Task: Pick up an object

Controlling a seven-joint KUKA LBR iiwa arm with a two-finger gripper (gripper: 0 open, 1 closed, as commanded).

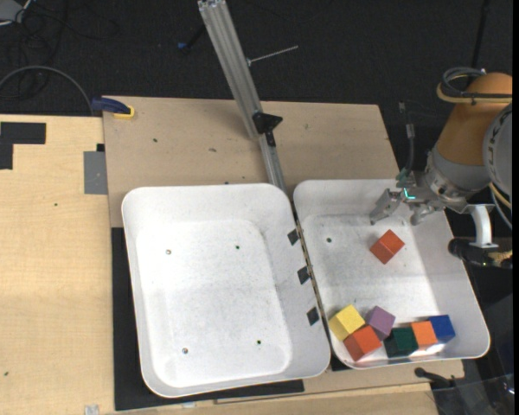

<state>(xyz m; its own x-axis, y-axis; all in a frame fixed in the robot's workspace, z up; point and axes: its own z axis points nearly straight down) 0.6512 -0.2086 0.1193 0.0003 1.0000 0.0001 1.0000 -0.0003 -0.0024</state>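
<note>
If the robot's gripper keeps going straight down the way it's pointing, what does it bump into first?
Probably the red block, lying alone just below the gripper in the right bin. Depth is hard to judge, so it might touch the bin floor beside it instead.

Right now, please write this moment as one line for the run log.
gripper: open, above right bin | holding: nothing | nearest: lone red block, apart | six blocks at front edge
</note>
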